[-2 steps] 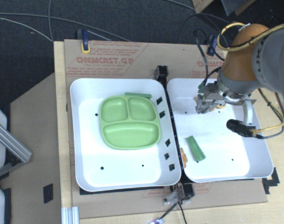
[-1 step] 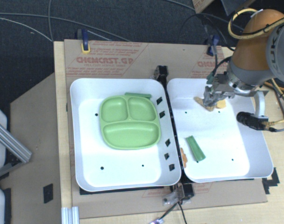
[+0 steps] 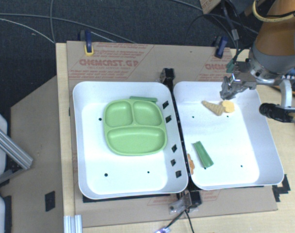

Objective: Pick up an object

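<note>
At the near edge of the bench [image 3: 123, 212] a clamp [image 3: 186, 200] sat where the 2 white bins met, with a thin cable trailing off toward the camera. A small orange sliver [image 3: 191, 165] lay along the seam just above it. In the right bin [image 3: 264, 169], a green rectangular block [image 3: 203, 154] lay flat and tilted, its long side running diagonally, in the near half and well apart from the other pieces. In the left bin [image 3: 89, 174], a green divided plate [image 3: 135, 127] with 3 compartments rested near the middle, and a flat darker green strip [image 3: 143, 99] peeked out from behind its far rim. A row of small black tabs [image 3: 172, 140] ran down the divider between the bins.

Farther back in the right bin, a tan cone-shaped piece [image 3: 213, 107] lay on its side, touching a small yellow chunk [image 3: 228, 107] at its right end. The gripper [image 3: 230, 89] hung directly above that yellow chunk, close to the bin's far wall; its fingers were narrow, close together, and nothing could be seen between them. Whether the tips touched the chunk could not be told. The grey arm with its orange band [image 3: 278, 30] reached in from the right above it.

At the far edge, the cardboard sheet [image 3: 108, 62] under the bins was held by 2 blue clips [image 3: 89, 42], and cables crossed the dark floor [image 3: 138, 8] behind
</note>
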`<act>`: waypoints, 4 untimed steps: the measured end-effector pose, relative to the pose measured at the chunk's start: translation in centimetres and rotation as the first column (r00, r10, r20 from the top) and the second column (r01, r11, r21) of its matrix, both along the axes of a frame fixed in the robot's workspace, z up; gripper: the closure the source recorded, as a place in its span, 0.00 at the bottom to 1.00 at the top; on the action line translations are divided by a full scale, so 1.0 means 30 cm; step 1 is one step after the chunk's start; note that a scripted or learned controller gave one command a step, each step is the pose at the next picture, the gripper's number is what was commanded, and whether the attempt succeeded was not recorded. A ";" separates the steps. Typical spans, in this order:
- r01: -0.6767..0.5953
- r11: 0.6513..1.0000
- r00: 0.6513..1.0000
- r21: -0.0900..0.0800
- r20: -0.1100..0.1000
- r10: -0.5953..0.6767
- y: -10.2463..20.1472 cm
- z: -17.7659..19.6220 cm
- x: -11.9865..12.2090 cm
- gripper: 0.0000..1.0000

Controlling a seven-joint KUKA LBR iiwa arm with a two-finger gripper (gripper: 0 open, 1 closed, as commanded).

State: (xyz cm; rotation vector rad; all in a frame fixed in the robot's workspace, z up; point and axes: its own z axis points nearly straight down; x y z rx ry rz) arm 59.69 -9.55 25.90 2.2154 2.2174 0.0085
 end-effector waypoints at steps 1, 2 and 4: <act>0.000 1.000 1.000 0.001 -0.005 0.000 0.000 0.078 0.003 1.00; -0.003 1.000 1.000 0.003 -0.012 0.003 0.165 0.002 0.008 1.00; -0.004 1.000 1.000 0.003 -0.009 0.005 0.521 -0.028 0.052 1.00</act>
